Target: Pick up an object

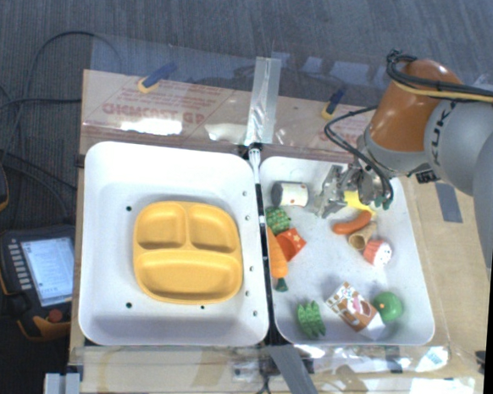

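My gripper hangs low in the back of the right bin, under the orange wrist band. A small yellow object shows just beneath it, partly hidden; I cannot see whether it is held. An orange sausage lies just in front of the gripper and a white cylinder to its left. Further forward are a tan cup, a red-and-white strawberry toy, a red carton, a carrot, a green block, a printed box and a green apple.
The left bin holds a yellow divided plate. A dark green toy sits by the divider between the bins. Cables and handheld screens lie off the bench to the left. Taped cardboard lies behind the bins.
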